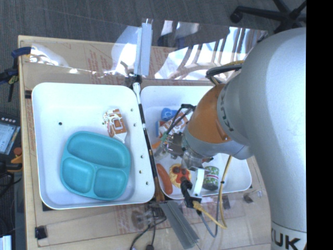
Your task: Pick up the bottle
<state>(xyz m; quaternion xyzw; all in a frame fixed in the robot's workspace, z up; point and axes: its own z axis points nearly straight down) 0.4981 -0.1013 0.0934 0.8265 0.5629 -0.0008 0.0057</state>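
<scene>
Bottle [210,177] — sitting at five o'clock in the right bin [237,173]. Claw [173,145] is hovering at its ten o'clock; you cannot tell its grip. Risk — crowding red sausage [163,177] is inviting a wrong grab.

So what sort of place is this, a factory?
More likely a robotics lab or test bench: a large grey and orange arm reaches over two white bins holding odd household bits like a teal divided plate, and an office chair's base stands on carpet behind.
</scene>
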